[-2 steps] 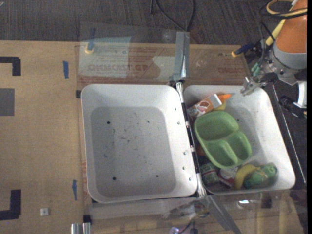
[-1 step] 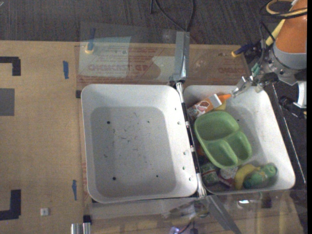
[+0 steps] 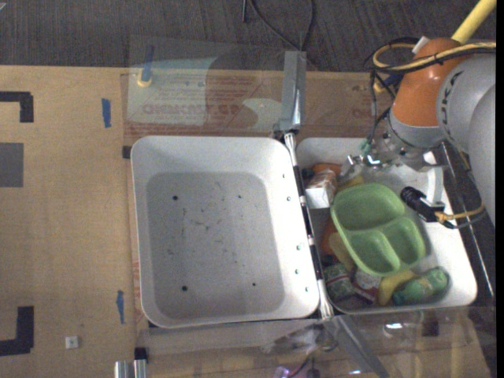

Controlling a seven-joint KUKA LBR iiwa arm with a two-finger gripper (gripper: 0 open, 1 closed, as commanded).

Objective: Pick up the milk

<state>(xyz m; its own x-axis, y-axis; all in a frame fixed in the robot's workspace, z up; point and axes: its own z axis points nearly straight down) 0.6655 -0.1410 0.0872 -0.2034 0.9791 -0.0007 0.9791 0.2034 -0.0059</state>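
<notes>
The milk [image 3: 319,187] is a small carton with white and orange-brown faces. It stands at the left wall of the right bin [image 3: 457,250], near the back, next to the divider between the bins. My gripper [image 3: 365,161] hangs over the back of the right bin under the orange wrist band. It is a little to the right of the carton and behind it, and apart from it. Nothing shows between it and the carton except the rim of a green plate.
A green divided plate [image 3: 378,228] fills the middle of the right bin, close against the milk. A banana [image 3: 391,284], a green bottle [image 3: 421,287] and packets [image 3: 346,282] lie along the front. The left bin [image 3: 150,172] lies alongside. A black cable end [image 3: 417,201] hangs by the plate.
</notes>
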